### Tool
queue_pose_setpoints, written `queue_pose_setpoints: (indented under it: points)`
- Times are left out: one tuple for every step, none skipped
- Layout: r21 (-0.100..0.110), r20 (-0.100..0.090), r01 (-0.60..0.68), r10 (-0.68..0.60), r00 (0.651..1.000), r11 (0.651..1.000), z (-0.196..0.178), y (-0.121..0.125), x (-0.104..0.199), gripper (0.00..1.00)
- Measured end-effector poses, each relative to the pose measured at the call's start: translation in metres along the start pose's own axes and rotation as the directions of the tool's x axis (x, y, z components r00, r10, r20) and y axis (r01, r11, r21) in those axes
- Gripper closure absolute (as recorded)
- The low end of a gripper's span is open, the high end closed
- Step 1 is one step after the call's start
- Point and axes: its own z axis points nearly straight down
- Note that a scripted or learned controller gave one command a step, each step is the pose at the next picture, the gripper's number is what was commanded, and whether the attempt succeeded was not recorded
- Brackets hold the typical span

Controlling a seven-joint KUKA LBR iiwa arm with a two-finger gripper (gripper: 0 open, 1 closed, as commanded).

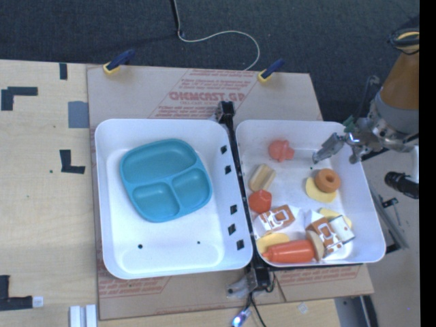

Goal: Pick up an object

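My gripper [339, 152] hangs over the far right part of the right bin [300, 129], with its two fingers spread and nothing between them. Just below it lies an orange doughnut [328, 180] on a yellow disc [318, 191]. A pink-red piece [280, 150] sits left of the gripper. Further toward the front lie a tan bread piece [261, 177], a red-orange block [259, 201], a red sausage [293, 252] on a yellow slice, and two white-and-brown patterned pieces [278, 218] [331, 233].
The left bin [109, 203] holds a blue divided plate [165, 178]. A black divider [235, 182] with clips runs between the bins. The cardboard sheet [197, 94] under the bins is clamped at the back. A cable [218, 36] loops behind it.
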Motion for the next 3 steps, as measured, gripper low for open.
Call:
queue_pose_setpoints:
  points:
    - [-0.005,0.001,0.007,-0.007,1.000,1.000,0.103,0.077,0.053,0.00]
    - [0.000,0.002,0.002,-0.002,1.000,1.000,0.090,0.074,0.049,1.00]
    - [-0.007,-0.002,0.007,-0.007,1.000,1.000,0.009,0.075,0.134,1.00]
